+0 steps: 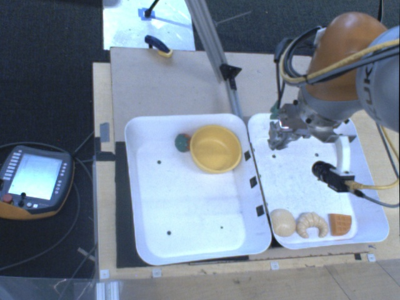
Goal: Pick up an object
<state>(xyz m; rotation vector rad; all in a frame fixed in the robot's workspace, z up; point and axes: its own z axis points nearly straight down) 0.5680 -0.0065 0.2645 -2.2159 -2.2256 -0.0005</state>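
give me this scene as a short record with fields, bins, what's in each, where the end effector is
left bin: yellow bowl, small green ball touching its left side
right bin: pale egg-shaped piece, croissant, orange wedge, in a row along the near edge
end effector: over the right bin's far left corner, apart from all items
held: nothing seen

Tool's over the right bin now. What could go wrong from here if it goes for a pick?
1. The tool hangs near the right bin's far left corner, away from the egg, croissant and orange wedge along the near edge; a straight descent probably grabs nothing.
2. Those three lie close together by the near wall, so a grasp may knock a neighbour or hit the rim.
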